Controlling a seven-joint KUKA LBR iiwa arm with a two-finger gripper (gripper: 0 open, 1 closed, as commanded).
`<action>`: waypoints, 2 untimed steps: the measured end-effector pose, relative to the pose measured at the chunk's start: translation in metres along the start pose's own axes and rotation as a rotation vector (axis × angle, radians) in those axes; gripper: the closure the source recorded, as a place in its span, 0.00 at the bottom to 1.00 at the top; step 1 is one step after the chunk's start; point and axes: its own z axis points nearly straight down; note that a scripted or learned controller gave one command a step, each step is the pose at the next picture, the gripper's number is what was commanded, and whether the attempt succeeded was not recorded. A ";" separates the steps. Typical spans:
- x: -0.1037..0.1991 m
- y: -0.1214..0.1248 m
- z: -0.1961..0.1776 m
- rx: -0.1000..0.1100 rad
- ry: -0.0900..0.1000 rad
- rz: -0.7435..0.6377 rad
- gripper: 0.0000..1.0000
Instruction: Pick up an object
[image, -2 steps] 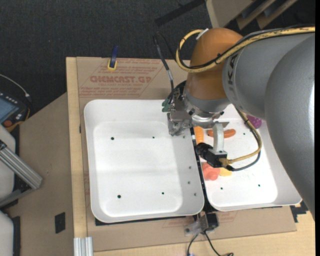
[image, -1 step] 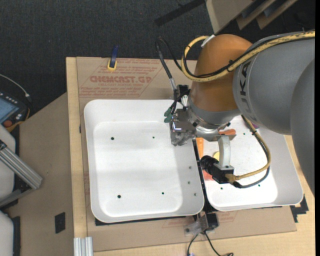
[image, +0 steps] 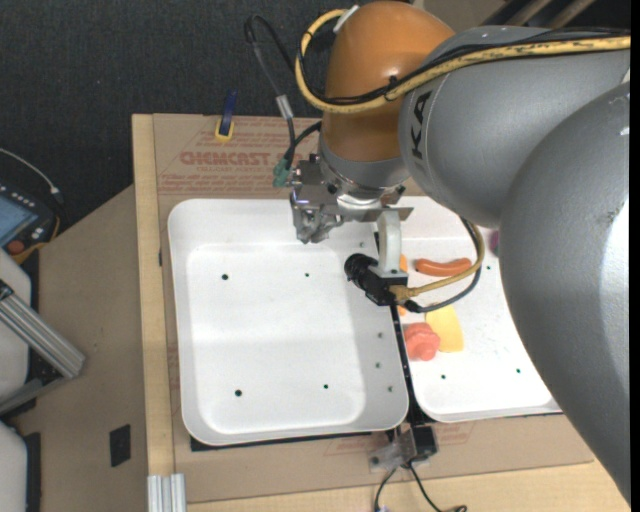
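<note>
Brown cardboard (image: 200, 160) printed "CHEMCAST", tool (image: 318, 225) above left bin (image: 190, 300)

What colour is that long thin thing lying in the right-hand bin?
Orange. The long thin thing shows plainly in the camera view, near the bin's top.

The left bin (image: 270, 340) is seen wide open, its floor bare for passage. The right bin (image: 480, 390) is crowded: a sausage (image: 442, 266), a yellow block (image: 447, 328) and a red lump (image: 421, 342) are clustered near the dividing wall, overhung by the arm (image: 530, 150).
</note>
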 end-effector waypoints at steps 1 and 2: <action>0.065 0.044 -0.041 -0.002 0.002 -0.001 1.00; 0.068 0.075 0.027 0.011 -0.004 0.005 1.00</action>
